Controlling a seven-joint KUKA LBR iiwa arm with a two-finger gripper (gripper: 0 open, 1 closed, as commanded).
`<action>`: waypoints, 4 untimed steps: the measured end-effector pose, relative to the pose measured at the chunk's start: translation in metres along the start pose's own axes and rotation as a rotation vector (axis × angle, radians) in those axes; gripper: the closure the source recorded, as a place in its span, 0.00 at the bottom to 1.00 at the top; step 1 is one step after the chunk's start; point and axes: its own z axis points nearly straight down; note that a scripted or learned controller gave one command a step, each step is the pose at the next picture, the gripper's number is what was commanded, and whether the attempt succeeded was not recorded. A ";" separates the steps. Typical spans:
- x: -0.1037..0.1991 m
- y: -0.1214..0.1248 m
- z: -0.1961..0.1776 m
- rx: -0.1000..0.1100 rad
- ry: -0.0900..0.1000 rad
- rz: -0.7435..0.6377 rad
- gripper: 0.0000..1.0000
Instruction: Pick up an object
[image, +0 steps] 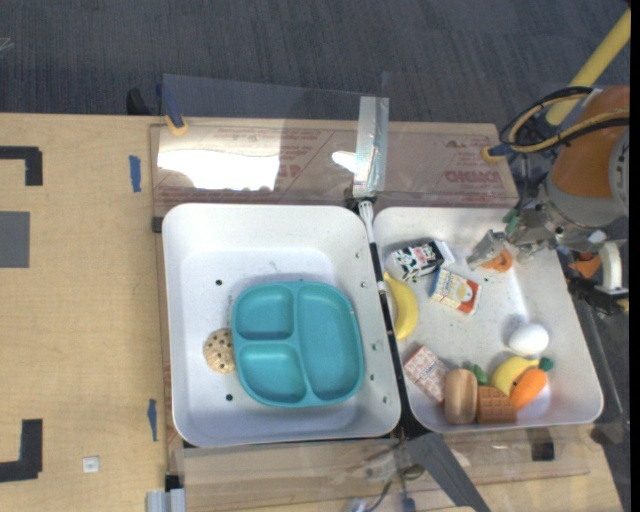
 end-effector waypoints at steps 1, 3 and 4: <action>-0.004 0.002 0.022 0.003 0.008 -0.036 0.00; -0.012 0.027 -0.023 0.001 -0.001 -0.253 1.00; 0.023 0.031 -0.072 0.000 0.000 0.054 1.00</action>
